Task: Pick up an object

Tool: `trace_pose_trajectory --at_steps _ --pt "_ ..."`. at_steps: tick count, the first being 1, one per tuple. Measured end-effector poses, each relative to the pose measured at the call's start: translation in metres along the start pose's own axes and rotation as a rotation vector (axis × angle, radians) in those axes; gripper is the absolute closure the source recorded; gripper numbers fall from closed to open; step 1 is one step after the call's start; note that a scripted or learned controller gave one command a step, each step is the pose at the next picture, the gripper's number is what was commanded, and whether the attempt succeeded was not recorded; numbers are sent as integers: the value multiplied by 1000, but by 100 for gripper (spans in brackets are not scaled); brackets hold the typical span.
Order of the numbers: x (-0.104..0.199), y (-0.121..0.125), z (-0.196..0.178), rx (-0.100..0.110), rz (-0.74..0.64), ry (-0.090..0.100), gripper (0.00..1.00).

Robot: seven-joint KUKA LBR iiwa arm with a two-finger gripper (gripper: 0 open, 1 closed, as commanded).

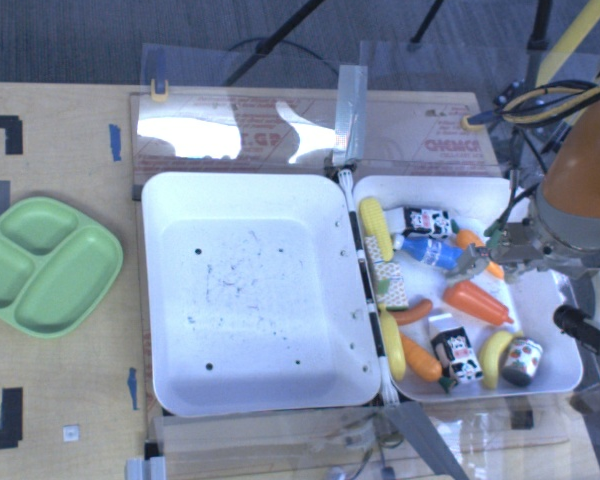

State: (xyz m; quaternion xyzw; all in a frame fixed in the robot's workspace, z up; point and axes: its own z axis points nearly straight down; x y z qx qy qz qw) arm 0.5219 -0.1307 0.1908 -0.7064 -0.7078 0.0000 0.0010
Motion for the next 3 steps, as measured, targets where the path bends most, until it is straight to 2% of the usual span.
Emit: trace_pose_trajectory --at_steps 1,2,3 --pt "-37 108 98 -2 -50 -2 0" --pt "-37 108 88 -5 -51 -3 100" --pt "-13 132 -6 -5 -51 -3 100"
